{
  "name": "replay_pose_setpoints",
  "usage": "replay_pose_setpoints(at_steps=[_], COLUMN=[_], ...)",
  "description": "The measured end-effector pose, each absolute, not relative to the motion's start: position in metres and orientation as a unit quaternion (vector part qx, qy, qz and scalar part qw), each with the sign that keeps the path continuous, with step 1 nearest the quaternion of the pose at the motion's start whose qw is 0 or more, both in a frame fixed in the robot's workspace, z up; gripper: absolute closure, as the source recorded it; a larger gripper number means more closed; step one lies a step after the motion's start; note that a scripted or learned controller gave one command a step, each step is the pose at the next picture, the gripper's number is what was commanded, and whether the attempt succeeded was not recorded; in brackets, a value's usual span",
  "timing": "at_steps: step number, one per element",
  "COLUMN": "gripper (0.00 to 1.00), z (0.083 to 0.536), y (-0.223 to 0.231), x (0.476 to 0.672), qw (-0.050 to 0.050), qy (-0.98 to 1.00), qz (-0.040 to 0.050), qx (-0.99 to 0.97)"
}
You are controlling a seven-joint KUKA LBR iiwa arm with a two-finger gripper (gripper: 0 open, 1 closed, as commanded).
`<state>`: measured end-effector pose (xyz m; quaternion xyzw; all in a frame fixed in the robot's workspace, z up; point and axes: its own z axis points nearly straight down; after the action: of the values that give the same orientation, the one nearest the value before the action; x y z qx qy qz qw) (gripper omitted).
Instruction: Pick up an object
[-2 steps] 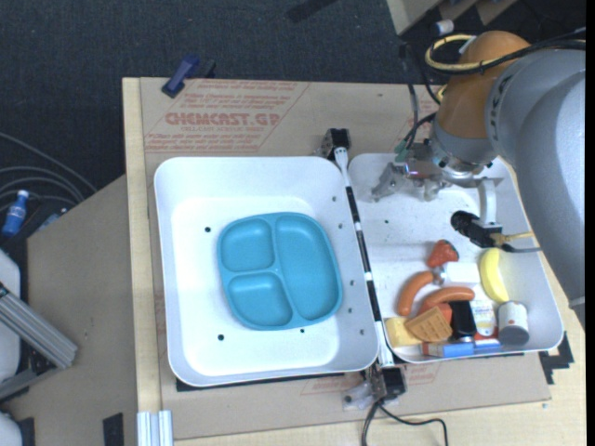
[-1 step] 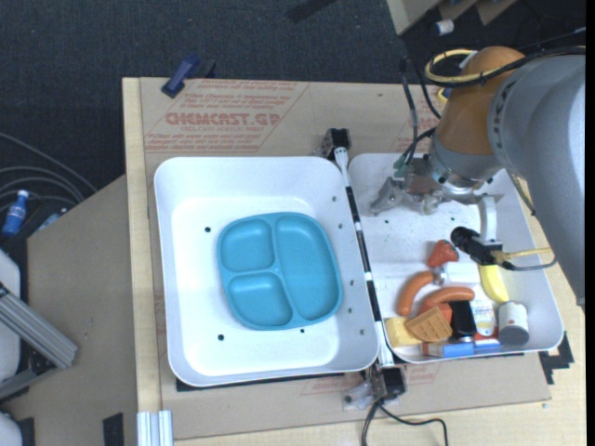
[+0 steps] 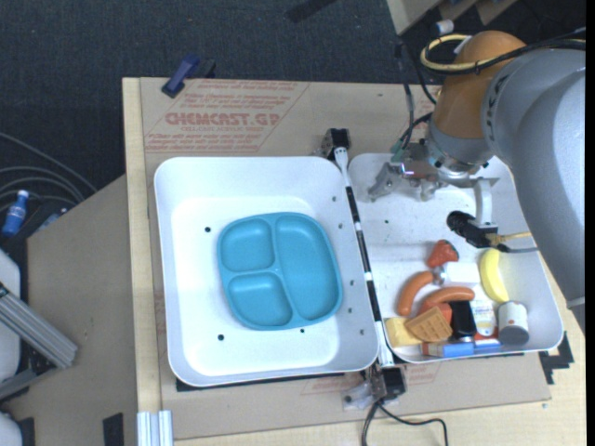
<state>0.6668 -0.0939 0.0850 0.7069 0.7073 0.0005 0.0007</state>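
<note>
My gripper (image 3: pixel 405 182) hangs over the far end of the right bin (image 3: pixel 390 240), above bare white floor, with its fingers spread open and nothing between them. The loose objects lie nearer the front of that bin. A small red piece (image 3: pixel 444 252) is the closest to the gripper. Below it lie two orange sausages (image 3: pixel 416 291) (image 3: pixel 449 295) and a yellow banana (image 3: pixel 493 275). A tan cracker (image 3: pixel 429 324), a yellow wedge (image 3: pixel 398 333), a black block (image 3: pixel 462 319), a pale can (image 3: pixel 512 321) and a blue pen (image 3: pixel 465 348) crowd the front corner.
The left bin (image 3: pixel 186 249) holds a blue divided plate (image 3: pixel 277 269). A black clip (image 3: pixel 337 141) sits at the top of the ridge between the two bins. The grey arm (image 3: pixel 548 156) covers the right bin's far right side. A blue item (image 3: pixel 181 75) lies off the bench's far corner.
</note>
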Motion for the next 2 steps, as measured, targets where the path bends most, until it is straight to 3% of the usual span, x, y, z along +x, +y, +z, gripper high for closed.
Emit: replay_pose_setpoints(at_steps=[1,2], gripper=[0.00,0.00], z=[0.084,0.085], y=[-0.095,-0.114], x=[0.620,0.667], qw=[-0.001,0.000], qy=[0.707,0.707], qz=[-0.0007,0.0002], qx=[0.707,0.707])
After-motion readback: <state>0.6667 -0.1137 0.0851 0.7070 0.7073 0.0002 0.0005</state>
